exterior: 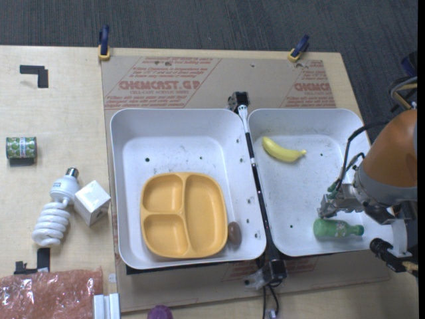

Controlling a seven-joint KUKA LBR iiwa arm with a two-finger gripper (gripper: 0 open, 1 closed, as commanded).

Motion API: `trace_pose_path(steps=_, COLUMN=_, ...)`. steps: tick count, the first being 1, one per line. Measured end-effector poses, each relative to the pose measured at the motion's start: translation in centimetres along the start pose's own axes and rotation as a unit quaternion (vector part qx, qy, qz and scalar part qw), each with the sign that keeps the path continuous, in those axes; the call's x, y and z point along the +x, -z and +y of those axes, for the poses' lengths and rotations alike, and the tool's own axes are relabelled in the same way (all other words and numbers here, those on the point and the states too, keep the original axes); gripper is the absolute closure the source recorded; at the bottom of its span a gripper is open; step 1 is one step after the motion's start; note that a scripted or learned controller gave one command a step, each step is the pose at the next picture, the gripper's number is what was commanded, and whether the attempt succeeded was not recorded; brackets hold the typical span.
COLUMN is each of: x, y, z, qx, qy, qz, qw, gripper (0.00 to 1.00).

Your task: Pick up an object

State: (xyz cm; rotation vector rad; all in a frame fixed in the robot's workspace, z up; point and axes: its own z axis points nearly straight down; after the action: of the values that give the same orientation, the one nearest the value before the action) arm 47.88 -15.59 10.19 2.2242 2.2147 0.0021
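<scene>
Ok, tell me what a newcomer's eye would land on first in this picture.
Probably the yellow divided plate that takes up much of the left bin, with a small brown lump at its right edge. Next, the banana near the top of the right bin. Then the arm's claw low at that bin's right side, just above a green bottle lying on its side.

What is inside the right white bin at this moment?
The right white bin holds a yellow banana and a green bottle lying flat. The gripper covers the bin floor beneath it.
</scene>
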Motion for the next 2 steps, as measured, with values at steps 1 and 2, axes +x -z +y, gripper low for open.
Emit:
trace_pose_path(steps=1, x=-3.53, y=-0.96, z=10.59, qx=0.001, qy=0.003, qz=0.000, qw=1.0000, gripper=1.00)
trace_pose_path(steps=2, x=-3.53, y=-0.96, z=10.59, qx=0.001, qy=0.003, qz=0.000, qw=1.0000, gripper=0.00)
